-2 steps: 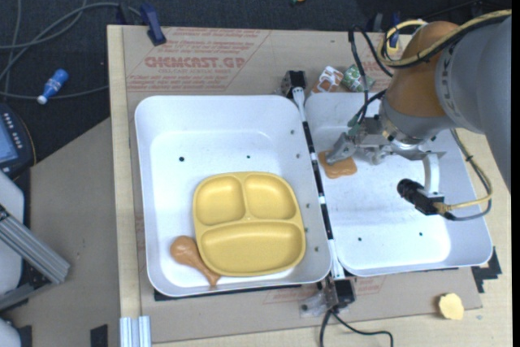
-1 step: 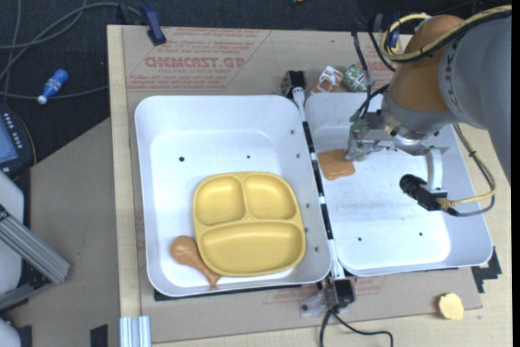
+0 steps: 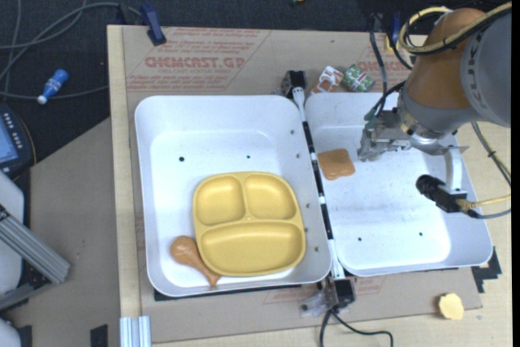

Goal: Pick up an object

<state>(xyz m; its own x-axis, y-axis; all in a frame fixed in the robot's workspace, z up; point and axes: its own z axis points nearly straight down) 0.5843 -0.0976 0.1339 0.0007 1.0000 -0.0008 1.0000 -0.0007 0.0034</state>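
A flat tan slice lies in the right bin, close to its left wall. My gripper hangs just right of the slice and slightly above it, under the grey wrist with the orange band. Nothing shows in the gripper's grasp. In the left bin rests a yellow divided plate. An orange drumstick-shaped toy lies against the plate's lower left edge.
A black fitting with a cable hangs from the arm over the right bin. Small packets lie on the cardboard behind the bins. A yellow chunk sits off the right bin's front corner.
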